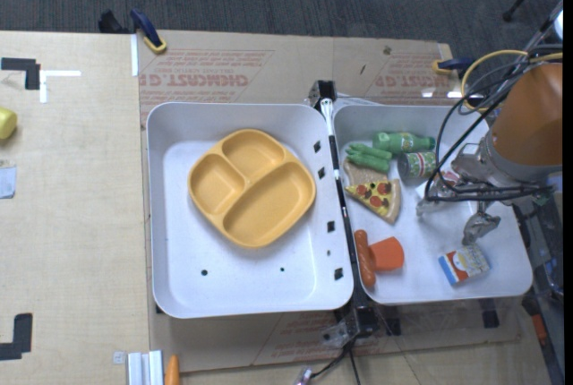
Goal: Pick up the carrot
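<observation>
We hover our metal two-finger gripper, grip state unclear, right of the stubby orange carrot; next, reach left.

The arm reached in from the right side of the view, its orange band showing broad and rounded above the wrist. Black and yellow cables looped over and beside it. Below the band, the grey wrist turned downward and to the left. The gripper hung low there, its two thin metal fingers spread apart, with nothing between them.
</observation>
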Robot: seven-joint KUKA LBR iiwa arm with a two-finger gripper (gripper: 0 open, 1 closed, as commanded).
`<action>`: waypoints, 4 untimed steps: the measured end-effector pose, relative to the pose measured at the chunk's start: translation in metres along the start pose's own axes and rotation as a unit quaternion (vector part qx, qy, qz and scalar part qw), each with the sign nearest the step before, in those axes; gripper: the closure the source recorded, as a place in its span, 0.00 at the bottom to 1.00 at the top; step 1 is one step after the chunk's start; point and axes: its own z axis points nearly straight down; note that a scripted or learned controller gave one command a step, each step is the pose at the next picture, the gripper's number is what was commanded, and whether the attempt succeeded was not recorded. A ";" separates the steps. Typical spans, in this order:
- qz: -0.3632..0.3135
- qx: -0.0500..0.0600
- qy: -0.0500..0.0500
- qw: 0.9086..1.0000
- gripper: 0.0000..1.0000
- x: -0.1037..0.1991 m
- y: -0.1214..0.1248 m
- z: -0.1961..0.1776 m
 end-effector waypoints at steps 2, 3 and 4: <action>-0.035 -0.001 0.001 0.999 0.00 -0.005 0.101 -0.070; -0.148 0.000 0.000 0.989 0.00 0.038 0.065 -0.002; -0.255 -0.001 -0.001 0.967 0.00 0.069 0.040 -0.052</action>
